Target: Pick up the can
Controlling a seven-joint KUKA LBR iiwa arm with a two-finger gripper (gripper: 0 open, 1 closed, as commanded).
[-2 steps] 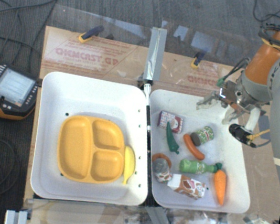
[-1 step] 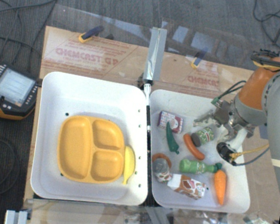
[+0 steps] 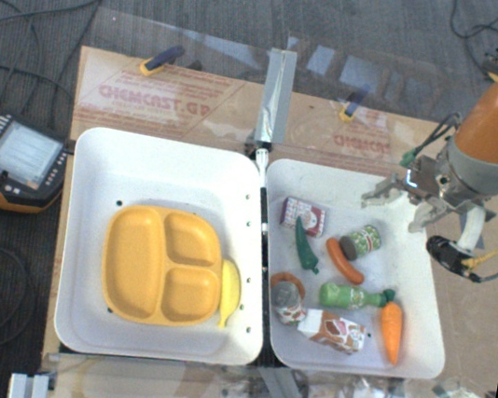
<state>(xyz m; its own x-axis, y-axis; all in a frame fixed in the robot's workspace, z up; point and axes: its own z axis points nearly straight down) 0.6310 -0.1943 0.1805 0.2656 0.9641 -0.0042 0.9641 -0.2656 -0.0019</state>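
Observation:
The can (image 3: pixel 362 242) is small and green with a dark end. It lies on its side in the upper middle of the right bin (image 3: pixel 431 299). My gripper (image 3: pixel 401 205) hangs over that bin's far right part, above and a little right of the can and apart from it. Its two fingers (image 3: pixel 379 193) are spread, so it is open with nothing between them.
Around the can lie a red-and-white carton (image 3: pixel 304 215), a green pepper (image 3: pixel 305 245), a sausage (image 3: pixel 344 261), a green bottle (image 3: pixel 352 298), a carrot (image 3: pixel 391 331), a grey cup-like item (image 3: pixel 286 294) and a flat carton (image 3: pixel 333 330). The left bin (image 3: pixel 104 160) holds a yellow tray (image 3: pixel 162 264) and a banana (image 3: pixel 230 292).

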